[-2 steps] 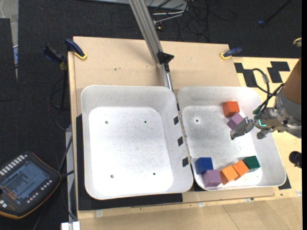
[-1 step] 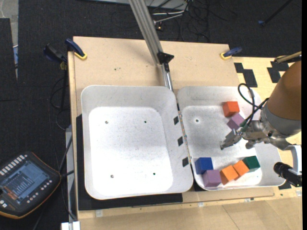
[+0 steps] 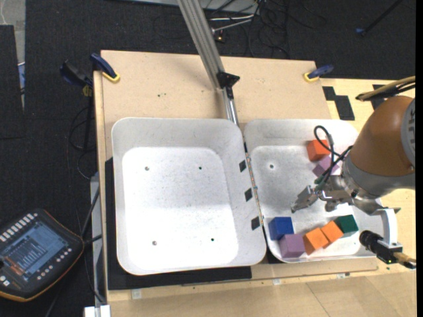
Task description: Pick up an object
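Arm [image 3: 386, 154] is reaching in from the right and hanging over the right bin [image 3: 264, 137]. Gripper [image 3: 305, 200] is sitting low over the bin floor, mid-bin, tilted toward the left. Jaws look parted a little with nothing between them, bare white floor showing underneath.

Blocks are all lying in the right bin:
- orange block [image 3: 318, 150] near the far right side, with black cable looping just above it
- small purple block [image 3: 323, 169] just in front of that one, partly hidden by the wrist
- blue block [image 3: 281, 227] near the front left, just beside the gripper tip but apart from it
- purple block [image 3: 292, 245] touching the blue one, at the front wall
- orange block [image 3: 322, 235] and green block [image 3: 346, 225] sitting side by side to the right of those

Left bin [image 3: 178, 190] is sitting alongside on the bench [image 3: 165, 84].
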Controlling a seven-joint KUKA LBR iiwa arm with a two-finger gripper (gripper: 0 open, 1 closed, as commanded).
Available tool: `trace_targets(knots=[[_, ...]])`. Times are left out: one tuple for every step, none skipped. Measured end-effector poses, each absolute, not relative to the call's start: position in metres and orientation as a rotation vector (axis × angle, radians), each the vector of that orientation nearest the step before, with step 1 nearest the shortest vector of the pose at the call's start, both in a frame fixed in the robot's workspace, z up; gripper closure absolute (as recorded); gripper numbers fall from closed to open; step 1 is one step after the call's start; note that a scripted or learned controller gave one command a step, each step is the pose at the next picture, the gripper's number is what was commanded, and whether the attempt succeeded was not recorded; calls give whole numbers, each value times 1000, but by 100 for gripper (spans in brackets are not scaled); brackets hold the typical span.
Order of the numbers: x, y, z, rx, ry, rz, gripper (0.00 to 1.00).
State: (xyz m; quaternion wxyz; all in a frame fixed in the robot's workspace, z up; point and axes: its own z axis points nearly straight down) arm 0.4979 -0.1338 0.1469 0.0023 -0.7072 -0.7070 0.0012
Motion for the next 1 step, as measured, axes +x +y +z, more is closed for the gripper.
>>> trace_targets(knots=[[498, -133, 94, -2222, -2219, 2, 0]])
